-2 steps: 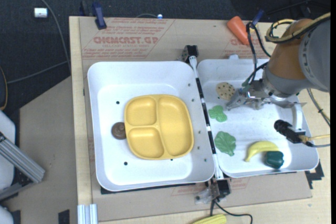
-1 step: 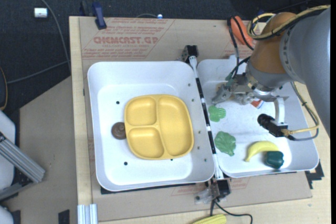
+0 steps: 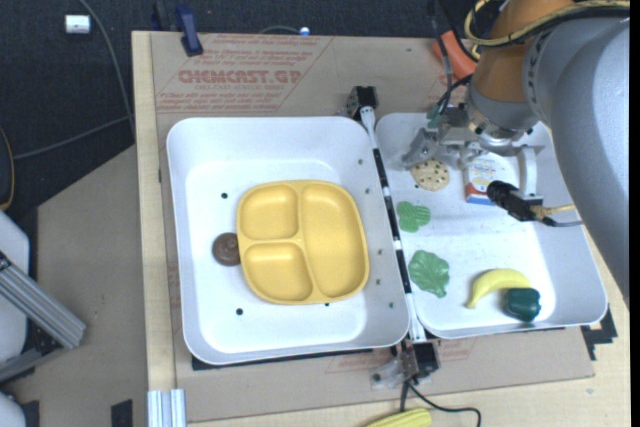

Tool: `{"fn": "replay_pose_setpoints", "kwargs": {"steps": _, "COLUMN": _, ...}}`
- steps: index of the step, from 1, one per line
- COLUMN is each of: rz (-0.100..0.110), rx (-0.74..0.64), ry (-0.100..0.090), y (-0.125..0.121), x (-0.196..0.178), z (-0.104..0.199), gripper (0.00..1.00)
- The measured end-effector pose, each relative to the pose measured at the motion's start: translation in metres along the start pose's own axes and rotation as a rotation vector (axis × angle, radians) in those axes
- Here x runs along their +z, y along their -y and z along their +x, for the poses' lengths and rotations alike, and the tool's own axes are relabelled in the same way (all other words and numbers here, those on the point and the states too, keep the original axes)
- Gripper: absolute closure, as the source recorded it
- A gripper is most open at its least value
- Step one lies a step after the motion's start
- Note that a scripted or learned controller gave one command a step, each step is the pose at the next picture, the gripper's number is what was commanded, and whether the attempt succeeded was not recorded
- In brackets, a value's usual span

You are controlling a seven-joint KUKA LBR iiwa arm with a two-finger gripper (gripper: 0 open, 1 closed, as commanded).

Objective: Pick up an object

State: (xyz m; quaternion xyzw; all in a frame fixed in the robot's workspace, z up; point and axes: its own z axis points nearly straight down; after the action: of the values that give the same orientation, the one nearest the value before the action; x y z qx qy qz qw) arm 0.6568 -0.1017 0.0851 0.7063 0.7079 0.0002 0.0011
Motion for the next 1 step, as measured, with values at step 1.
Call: {"fn": "replay_pose_setpoints", "kwargs": {"steps": 1, "rz": 0.004, "rx": 0.001, "ry": -0.001, "y": 0.0157, "x": 0.0002, "z": -0.0052, "gripper": 0.0}}
